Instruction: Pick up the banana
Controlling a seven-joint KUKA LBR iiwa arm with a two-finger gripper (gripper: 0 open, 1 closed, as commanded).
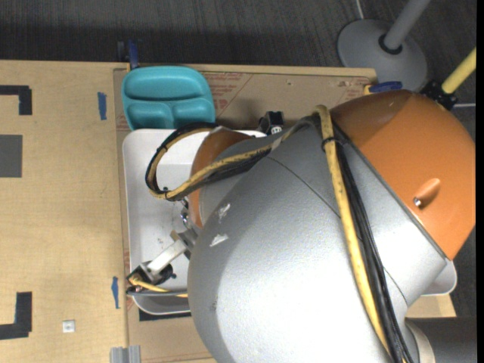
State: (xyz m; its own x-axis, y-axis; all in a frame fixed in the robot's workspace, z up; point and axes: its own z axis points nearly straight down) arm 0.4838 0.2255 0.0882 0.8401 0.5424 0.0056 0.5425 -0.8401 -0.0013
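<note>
The grey arm [302,255] with its orange band [412,165] covers most of the white bin [140,203]. A teal tray [168,97] sits at the bin's far end. The gripper and the banana are hidden beneath the arm; neither's state can be told.

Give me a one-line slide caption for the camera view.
KUKA arm leans low over a white bin, cables looping into it; a teal tray sits behind the bin.
</note>
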